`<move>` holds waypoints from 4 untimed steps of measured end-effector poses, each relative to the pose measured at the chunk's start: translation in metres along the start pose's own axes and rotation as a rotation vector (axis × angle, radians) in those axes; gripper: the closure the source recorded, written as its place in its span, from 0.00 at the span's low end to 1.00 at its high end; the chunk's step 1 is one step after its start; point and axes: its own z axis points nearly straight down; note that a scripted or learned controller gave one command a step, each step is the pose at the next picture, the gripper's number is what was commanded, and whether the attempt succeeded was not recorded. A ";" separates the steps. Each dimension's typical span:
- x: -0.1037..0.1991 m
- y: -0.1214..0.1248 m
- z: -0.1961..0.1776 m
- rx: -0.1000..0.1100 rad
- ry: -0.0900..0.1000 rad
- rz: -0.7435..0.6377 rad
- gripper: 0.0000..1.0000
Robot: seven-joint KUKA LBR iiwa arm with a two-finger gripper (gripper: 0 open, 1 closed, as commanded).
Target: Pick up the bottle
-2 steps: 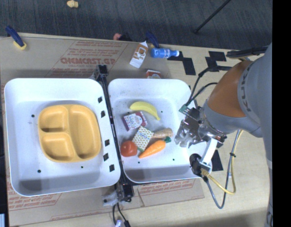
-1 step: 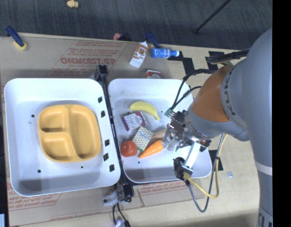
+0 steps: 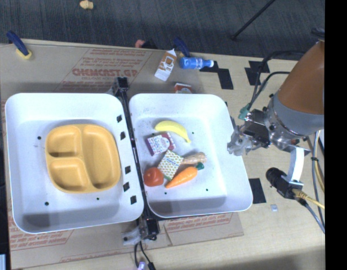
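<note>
A small blue bottle (image 3: 191,63) lies on its side on the bench behind the right bin (image 3: 232,176), outside both bins. My gripper (image 3: 236,145) hangs at the end of the grey and orange arm, just beyond the right bin's right wall, far from that bottle. Nothing shows in its grasp. In the right bin a beige, elongated item with a green end (image 3: 194,160) lies beside a carrot (image 3: 183,177); I cannot tell what it is.
The right bin also holds a banana (image 3: 172,130), a red packet (image 3: 159,144), a patterned carton (image 3: 170,164) and a tomato (image 3: 153,177). A yellow divided plate (image 3: 83,156) sits in the left bin (image 3: 18,122). A small carton (image 3: 166,64) lies near the bottle.
</note>
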 end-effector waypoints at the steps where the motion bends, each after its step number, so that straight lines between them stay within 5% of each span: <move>1: -0.026 0.008 0.034 0.004 0.001 0.083 1.00; 2: -0.033 0.010 0.125 0.005 0.001 0.190 1.00; 3: -0.006 0.002 0.122 0.004 0.001 0.734 1.00; 4: 0.014 -0.005 0.119 0.004 0.000 0.938 1.00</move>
